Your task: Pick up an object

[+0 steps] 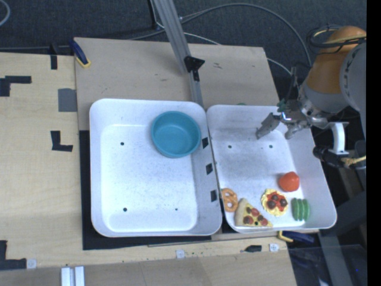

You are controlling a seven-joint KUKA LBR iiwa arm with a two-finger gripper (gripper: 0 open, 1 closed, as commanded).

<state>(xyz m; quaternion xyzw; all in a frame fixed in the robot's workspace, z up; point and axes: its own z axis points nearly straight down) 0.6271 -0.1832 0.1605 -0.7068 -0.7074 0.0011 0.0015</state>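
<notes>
While the arm (pixel 333 70) leans in from the right side of the bench, its gripper (pixel 278 127) hangs over the upper part of the right bin (pixel 250 159). The two fingers stand apart, released, and nothing is between them. One finger (pixel 266 127) points down to the left and the other is nearer to the wrist.

All the small toy foods lie together at the near end of this bin, well apart from the gripper. A red tomato (pixel 289 182) sits a little higher than the others. Below it is a small round pizza (pixel 275 202), and just beside that a pizza slice (pixel 250 214). A pretzel (pixel 228 199) lies close to the wall between the bins, and a green vegetable (pixel 300 210) lies near the right corner. I think they gathered there because the bin is shallow and things slide to one end, but this is only my guess.

A blue bowl (pixel 175 134) stands upright in the left bin (pixel 119 177), near its upper right corner, just beside the dividing wall.

Any of these things could serve for the task, and none is picked yet. The open fingers seem prepared for a descent, but under them I see only bare white floor. To my judgement the arm must travel toward the near end first. The tomato looks the easiest, as it stands somewhat free. The flat pizza pieces may slip from the fingers.
</notes>
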